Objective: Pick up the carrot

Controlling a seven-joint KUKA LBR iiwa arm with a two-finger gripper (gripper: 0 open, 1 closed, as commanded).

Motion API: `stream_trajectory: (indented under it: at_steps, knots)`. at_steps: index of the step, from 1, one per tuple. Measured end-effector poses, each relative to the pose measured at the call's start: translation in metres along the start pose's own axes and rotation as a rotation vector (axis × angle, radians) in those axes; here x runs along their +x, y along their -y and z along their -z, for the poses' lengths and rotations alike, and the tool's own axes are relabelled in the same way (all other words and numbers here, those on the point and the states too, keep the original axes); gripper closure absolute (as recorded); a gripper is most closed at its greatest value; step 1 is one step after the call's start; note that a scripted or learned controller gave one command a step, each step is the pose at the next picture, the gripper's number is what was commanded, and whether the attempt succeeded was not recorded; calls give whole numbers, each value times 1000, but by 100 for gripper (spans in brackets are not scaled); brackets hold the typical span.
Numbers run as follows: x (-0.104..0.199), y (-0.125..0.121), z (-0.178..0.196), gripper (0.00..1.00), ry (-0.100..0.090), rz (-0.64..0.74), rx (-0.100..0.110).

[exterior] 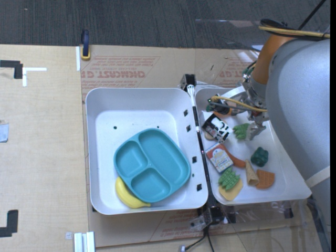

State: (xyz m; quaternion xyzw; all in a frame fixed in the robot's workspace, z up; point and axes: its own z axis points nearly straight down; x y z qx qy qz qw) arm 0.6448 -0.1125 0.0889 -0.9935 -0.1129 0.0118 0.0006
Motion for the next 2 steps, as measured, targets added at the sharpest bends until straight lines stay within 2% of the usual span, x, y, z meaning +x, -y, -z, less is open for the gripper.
stream_trajectory:
  at_steps: [1, 2]
  knots:
    - [4, 2, 11, 100, -14, 7, 0]
    - [-59, 34, 0, 100, -17, -31, 1]
